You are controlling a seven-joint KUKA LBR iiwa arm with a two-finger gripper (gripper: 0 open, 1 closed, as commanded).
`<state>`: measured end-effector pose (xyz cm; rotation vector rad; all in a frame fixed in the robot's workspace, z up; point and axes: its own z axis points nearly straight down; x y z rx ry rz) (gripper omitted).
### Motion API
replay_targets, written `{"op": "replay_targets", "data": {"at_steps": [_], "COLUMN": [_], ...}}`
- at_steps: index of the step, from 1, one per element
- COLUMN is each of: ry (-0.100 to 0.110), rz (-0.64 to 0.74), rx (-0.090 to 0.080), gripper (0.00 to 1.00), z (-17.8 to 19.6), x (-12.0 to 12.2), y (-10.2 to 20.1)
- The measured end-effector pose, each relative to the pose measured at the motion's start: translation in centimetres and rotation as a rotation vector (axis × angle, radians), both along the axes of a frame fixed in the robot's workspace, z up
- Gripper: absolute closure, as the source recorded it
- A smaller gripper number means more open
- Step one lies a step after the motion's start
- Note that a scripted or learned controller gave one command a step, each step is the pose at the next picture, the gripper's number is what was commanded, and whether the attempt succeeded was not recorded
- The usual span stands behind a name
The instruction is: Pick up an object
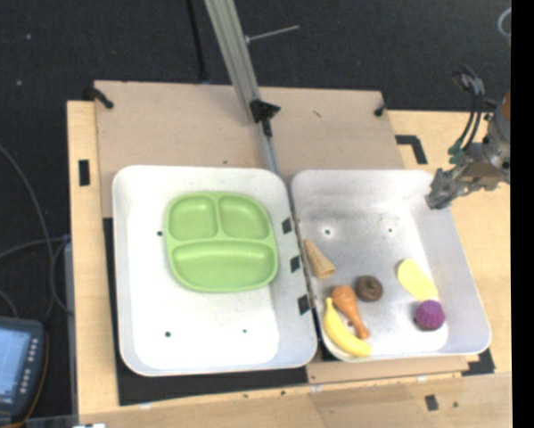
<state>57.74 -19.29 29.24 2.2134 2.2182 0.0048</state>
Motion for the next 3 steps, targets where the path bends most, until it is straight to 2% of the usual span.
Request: {"op": "replay_targets", "data": {"at_steps": [1, 2, 3], "ry": [0.006, 0.008, 0.007], "rz": [0.003, 0.004, 0.005], "rx": [0.003, 0.004, 0.005], "gripper": [1.0, 1.0, 1.0], "z": [-1.4, -2.8, -2.7], "x": [0.3, 1.8, 1.8], "y": [4.8, 9.7, 15.0]}}
